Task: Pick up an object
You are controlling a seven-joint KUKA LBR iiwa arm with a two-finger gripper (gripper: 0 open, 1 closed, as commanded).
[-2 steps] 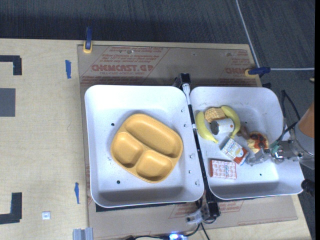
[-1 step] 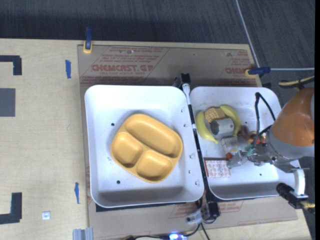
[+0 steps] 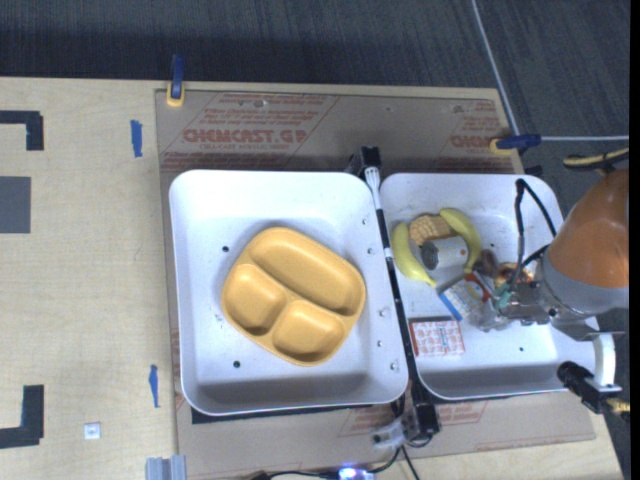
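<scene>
Tool (image 3: 500, 303) low in right bin (image 3: 520, 373), beside banana (image 3: 405, 253) clutter; grip state impossible to tell.

Blue clamp (image 3: 176, 78) on cardboard sheet (image 3: 300, 128)

A pale wooden bench top (image 3: 80, 298) bearing black tape marks (image 3: 24, 129) and blue tape bits (image 3: 136, 138) spreads left of a brown cardboard sheet (image 3: 250, 133), with dark grey carpeted floor (image 3: 300, 18) beyond the sheet's far edge.
</scene>
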